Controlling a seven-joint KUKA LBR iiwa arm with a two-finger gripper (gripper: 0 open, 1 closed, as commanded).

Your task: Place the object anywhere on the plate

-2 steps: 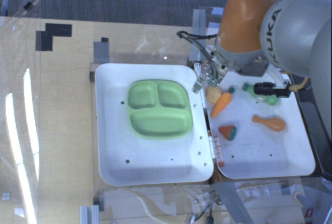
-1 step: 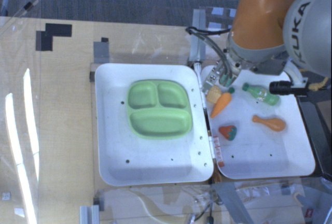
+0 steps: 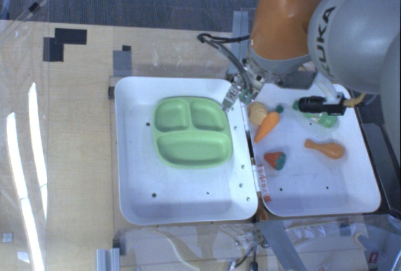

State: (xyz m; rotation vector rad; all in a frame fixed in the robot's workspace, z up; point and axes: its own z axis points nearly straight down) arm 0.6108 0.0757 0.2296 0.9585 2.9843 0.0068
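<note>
one grey arm [image 3: 357,31] reads "kuka"; whether its jaws [image 3: 240,95] are open, i cannot tell.

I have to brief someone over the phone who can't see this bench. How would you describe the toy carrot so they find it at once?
Start at the right white bin, the one under the grey and orange arm. Along its left side, near the top, the carrot lies slanted beside a pale beige lump. It is the tapered bright orange piece with a green leafy tip, unlike the red strawberry below it.

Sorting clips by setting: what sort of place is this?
Probably a robotics lab bench: a KUKA arm over two white bins, toy food such as a carrot, and a green divided plate.
</note>
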